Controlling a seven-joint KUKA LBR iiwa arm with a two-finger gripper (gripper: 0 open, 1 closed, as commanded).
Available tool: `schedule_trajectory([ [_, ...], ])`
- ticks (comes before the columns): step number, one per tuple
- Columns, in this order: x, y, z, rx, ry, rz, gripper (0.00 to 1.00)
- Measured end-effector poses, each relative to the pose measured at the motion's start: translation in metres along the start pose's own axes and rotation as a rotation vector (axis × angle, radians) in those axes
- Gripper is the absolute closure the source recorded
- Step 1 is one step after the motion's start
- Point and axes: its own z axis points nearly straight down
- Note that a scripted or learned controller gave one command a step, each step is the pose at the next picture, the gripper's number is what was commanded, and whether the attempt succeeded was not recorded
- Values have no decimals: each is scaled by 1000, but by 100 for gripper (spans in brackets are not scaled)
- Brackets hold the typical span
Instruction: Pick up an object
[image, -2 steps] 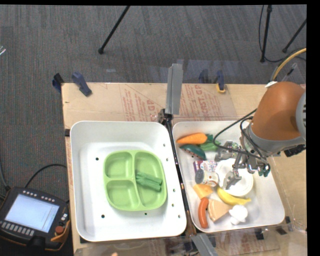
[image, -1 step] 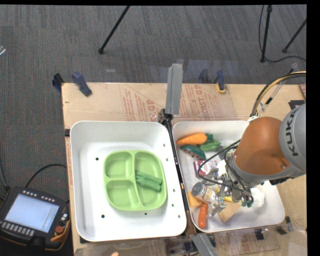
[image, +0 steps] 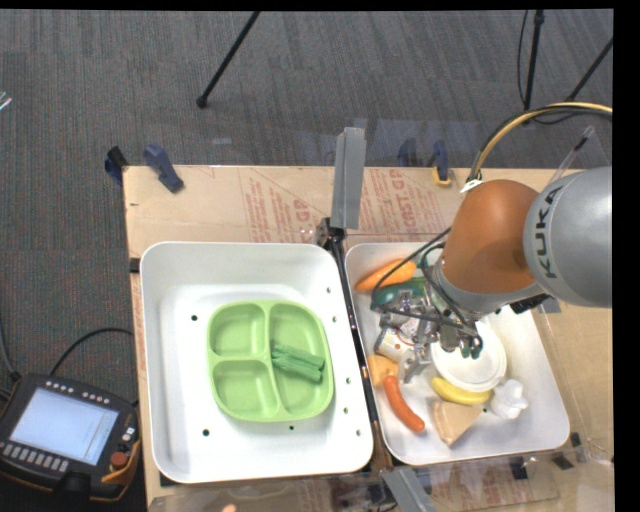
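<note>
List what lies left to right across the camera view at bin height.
Pendant → left bin → green tray → green piece → hot dog → banana → right bin.

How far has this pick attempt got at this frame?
Done: the arm has reached into the right bin, with the gripper low over the pile near the carrot and white bowl. In hand: nothing visibly held. Left: grasping and lifting an item. In the left bin, a green piece already lies on the green tray.
</note>
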Motion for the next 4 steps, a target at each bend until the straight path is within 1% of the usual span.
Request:
schedule_trajectory([
  [1, 50, -1, 1, 1, 4, 219, 0],
  [2, -48, -5, 0, 1, 1, 283, 0],
  [3, 3, -20, 0, 1, 2, 377, 0],
  [4, -50, -7, 0, 0, 1, 339, 0],
])
